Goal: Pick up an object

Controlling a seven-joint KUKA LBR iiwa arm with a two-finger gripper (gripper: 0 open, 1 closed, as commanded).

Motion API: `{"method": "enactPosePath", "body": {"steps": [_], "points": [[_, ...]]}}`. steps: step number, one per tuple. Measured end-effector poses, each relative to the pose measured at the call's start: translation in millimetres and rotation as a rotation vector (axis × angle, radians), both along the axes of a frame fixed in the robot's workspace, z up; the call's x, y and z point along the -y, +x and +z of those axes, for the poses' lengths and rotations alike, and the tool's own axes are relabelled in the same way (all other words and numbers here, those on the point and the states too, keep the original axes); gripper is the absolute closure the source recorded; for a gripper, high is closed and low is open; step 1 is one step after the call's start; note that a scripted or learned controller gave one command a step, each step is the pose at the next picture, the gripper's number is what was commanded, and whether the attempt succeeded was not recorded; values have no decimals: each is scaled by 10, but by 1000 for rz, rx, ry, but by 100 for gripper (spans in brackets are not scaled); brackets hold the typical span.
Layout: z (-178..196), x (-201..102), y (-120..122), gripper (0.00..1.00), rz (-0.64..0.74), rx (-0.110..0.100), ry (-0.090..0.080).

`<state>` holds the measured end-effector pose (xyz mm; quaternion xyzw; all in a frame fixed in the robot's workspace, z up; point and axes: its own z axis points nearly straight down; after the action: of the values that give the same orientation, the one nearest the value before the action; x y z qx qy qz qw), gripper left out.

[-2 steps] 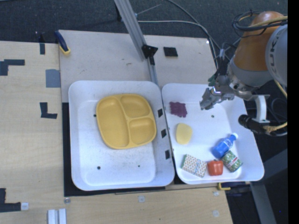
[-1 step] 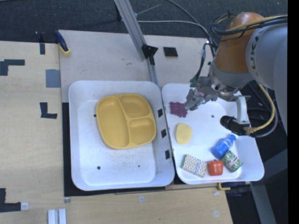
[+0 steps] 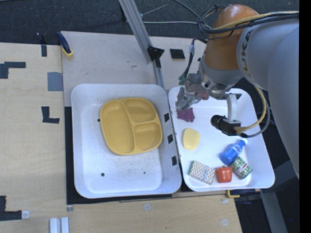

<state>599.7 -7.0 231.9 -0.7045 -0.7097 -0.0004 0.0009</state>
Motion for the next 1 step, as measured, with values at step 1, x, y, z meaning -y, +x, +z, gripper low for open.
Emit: {"method": "enactPosePath", "body": {"steps": [1], "points": [[-82,-514,175,100,-1,-1,-1]]}}
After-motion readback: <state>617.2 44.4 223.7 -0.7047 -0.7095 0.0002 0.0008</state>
